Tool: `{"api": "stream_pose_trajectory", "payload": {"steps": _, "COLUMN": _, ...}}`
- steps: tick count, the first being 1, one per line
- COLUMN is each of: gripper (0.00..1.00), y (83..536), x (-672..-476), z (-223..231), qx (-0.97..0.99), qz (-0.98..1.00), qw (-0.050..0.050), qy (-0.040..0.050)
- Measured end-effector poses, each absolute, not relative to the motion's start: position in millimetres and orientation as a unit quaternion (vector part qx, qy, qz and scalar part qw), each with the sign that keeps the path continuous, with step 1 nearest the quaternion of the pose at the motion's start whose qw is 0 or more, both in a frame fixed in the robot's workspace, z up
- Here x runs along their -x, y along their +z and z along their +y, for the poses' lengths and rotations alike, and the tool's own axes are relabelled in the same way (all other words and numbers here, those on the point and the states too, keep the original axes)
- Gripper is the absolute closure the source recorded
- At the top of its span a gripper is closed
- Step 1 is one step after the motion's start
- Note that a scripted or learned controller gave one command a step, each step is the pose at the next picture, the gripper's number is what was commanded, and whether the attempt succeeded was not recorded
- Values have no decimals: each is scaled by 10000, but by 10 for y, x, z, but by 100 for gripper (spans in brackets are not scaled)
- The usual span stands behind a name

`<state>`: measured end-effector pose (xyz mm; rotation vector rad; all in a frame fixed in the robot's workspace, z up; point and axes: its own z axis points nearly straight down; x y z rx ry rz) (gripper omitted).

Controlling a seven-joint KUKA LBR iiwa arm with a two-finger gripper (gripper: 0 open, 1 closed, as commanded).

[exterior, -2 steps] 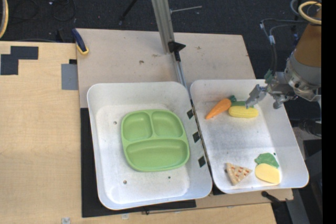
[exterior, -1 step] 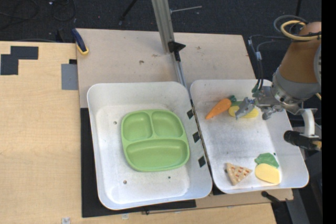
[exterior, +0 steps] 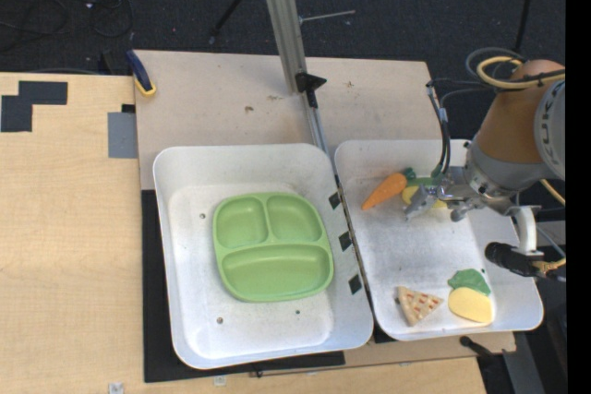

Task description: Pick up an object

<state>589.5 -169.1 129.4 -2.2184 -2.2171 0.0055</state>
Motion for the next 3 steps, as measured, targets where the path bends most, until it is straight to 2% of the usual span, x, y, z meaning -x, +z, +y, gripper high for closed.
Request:
{"api": "stream_pose_trajectory", "payload": {"steps": 1, "gripper": 0, "y": 897, "x": -5910, "z": -1687, "qx": 7075, "qz": -7067, "qw": 6, "qy": -3}}
{"api": "stream_pose_trajectory", "payload": {"steps": 2, "gripper": 100, "y": 1027, "x": -5928, "z": -1688, "qx": 7080, "qz": -7062, "qw": -9, "qy": -30}}
{"api": "stream_pose_trajectory", "payload": {"steps": 3, "gripper": 100, "y": 1496, "x": -5874, "z": -1630, "qx": 7068, "qz": -7075, "qw": -3, "qy": -3}}
